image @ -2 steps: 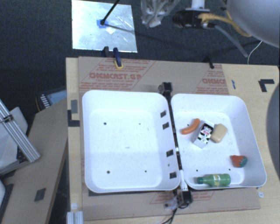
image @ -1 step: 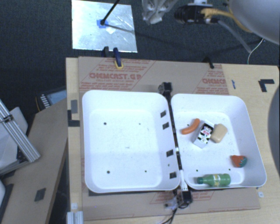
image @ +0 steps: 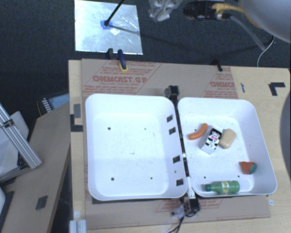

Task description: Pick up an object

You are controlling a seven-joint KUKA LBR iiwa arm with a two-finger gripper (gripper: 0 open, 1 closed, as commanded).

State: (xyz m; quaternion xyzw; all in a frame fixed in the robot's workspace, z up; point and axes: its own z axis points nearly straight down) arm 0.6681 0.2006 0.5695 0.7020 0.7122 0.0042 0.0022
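Five objects lay in the right bin (image: pixel 261 150), well below the gripper (image: pixel 161 10): one sausage (image: pixel 198 131), one cow-patterned carton (image: pixel 211 140), one tan block (image: pixel 228 138), one strawberry (image: pixel 248 167), one green bottle (image: pixel 222 186). Cardboard (image: pixel 120 78) read "CHEMCAST". Gripper's state: cannot tell.

Top edge of the shot you can see the gripper (image: pixel 163 10): pale silvery metal, kinda knobbly. Behind it sits a chunky black wrist block (image: pixel 200 10) with a yellow cable (image: pixel 227 7) running over it. Then a smooth, rounded light grey arm (image: pixel 268 16), plus a thin white wire (image: pixel 266 51) dangling off it.
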